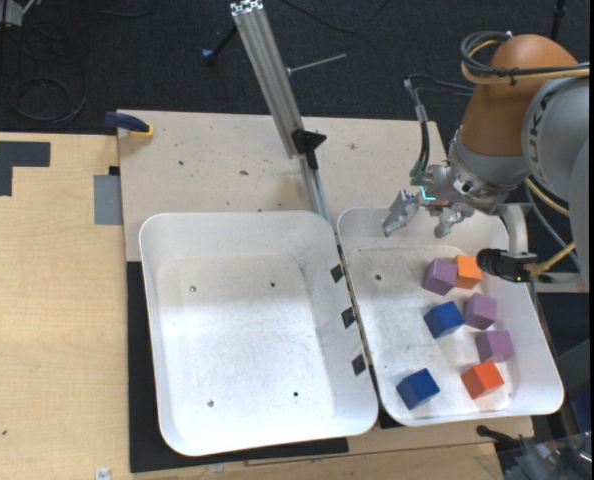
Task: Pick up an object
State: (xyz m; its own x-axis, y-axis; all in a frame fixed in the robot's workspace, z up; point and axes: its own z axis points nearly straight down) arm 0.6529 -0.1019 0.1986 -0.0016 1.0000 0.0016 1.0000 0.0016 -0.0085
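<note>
Blocks lie in the right bin [537, 393], seven small cubes gathered toward its right side: a purple cube [439, 275] touching an orange cube [468, 270] at the far end, a blue cube [443, 319] beside a second purple cube [480, 310], a third purple cube [495, 345] nearer, then a red-orange cube [483, 379] and a second blue cube [417, 388] nearest the front rim. The pincer [423, 218] hangs above the bin's far edge, fingers spread open with nothing between them, apart from every cube. The left bin [167, 268] sits just beside the right one, its white floor dusted with dark specks. Both bins rest on a black mat over a pale wooden table [37, 318]; grey patches mark the wood at far left. A slanted aluminium rail [272, 78] rises from between the bins. Beyond the table the floor is dark carpet with cables trailing across it
</note>
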